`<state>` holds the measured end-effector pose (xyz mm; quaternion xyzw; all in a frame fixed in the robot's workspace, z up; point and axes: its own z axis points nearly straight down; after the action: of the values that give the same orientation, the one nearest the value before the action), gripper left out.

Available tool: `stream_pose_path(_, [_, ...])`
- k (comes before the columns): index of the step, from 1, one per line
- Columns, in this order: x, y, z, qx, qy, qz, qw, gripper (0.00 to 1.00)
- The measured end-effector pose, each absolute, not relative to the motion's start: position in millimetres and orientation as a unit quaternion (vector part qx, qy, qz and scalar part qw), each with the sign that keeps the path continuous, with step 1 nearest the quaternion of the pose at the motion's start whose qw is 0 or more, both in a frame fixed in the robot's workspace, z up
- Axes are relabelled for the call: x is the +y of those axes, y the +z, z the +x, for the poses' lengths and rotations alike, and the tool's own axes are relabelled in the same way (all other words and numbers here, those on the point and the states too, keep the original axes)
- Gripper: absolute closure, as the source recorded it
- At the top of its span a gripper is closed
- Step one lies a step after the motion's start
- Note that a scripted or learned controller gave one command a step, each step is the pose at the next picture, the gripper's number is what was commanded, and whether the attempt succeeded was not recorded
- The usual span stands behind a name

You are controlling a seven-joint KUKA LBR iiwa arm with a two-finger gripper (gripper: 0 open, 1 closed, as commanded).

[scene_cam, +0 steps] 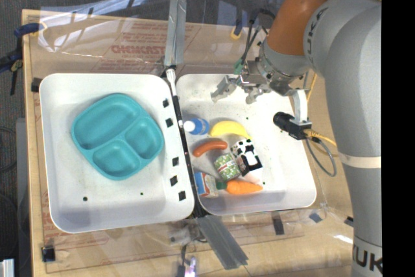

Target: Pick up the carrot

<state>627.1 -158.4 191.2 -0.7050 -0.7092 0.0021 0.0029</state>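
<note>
Reaching in from the right, the grey arm [353, 107] with its orange band [295, 10] takes up the largest share of the view, its wrist bent over the far edge of the right bin [295, 194]. The table [84, 29] beneath carries 2 shallow white bins side by side, with a sheet of clear plastic lying over its far part. The left bin [65, 204] holds a teal divided plate [117, 135] with 3 compartments, set near its middle.

The claw [237, 91] hangs over the far part of the right bin, its 2 fingers spread apart with nothing between them, well apart from the objects clustered nearer the front.

In that cluster, a yellow banana [228, 130] lies near the middle of the bin, with a small blue and white object [195, 126] just to its left, beside the bin's left wall. A red sausage-like piece [209, 148] lies just in front of them. To its right sits a black and white item [247, 156], touching a green can-like thing [226, 167]; its label is too blurred to read. A small carton [205, 184] rests at the front left corner. The carrot [244, 188] lies on its side at the front of the right bin, just beside the carton and just in front of the green can, untouched.
</note>
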Motion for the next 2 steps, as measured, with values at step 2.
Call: stream_pose_path(2, [-146.0, 89.0, 599.5, -0.744, 0.0015, -0.668, 0.002, 0.0])
